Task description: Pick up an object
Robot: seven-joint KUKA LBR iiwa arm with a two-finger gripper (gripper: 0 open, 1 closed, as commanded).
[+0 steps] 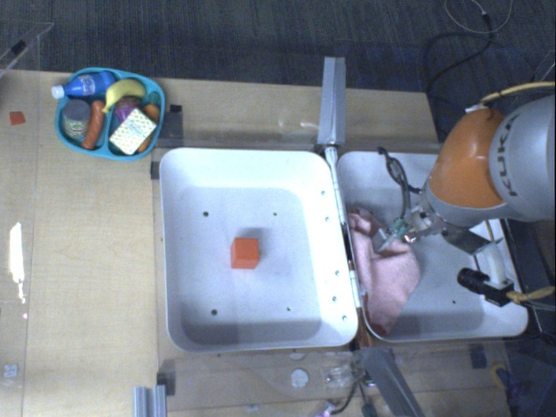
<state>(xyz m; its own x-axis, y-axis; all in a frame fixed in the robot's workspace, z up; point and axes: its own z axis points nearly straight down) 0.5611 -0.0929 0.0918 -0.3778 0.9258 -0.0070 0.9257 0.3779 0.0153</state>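
The gripper (401,229) sits low in the right bin (452,320), but its fingers are small, dark and tangled against cable and glare, so whether the claw is spread or pressed together cannot be told. It is at or just above the upper edge of a pink cloth (382,272); contact cannot be confirmed. The arm (486,168), grey with its orange band, covers the bin's 1 to 3 o'clock part and hides the floor beneath it. The arm runs off the right edge of the view.

The pink cloth lies crumpled along the right bin's left wall, from about 10 o'clock down to 7 o'clock, its lower end close to the bin's corner. Its left side presses against the divider between the bins, leaving little room there. Open white floor lies from the bin's centre to 5 o'clock.

In the left bin (187,259) an orange cube (246,253) rests near the centre, well apart from every wall, with bare floor all around it.

At 10 o'clock on the bench a blue tray (62,131) holds toy food, packed too tightly to name each piece. A metal post (333,102) stands at 12 o'clock between the bins.
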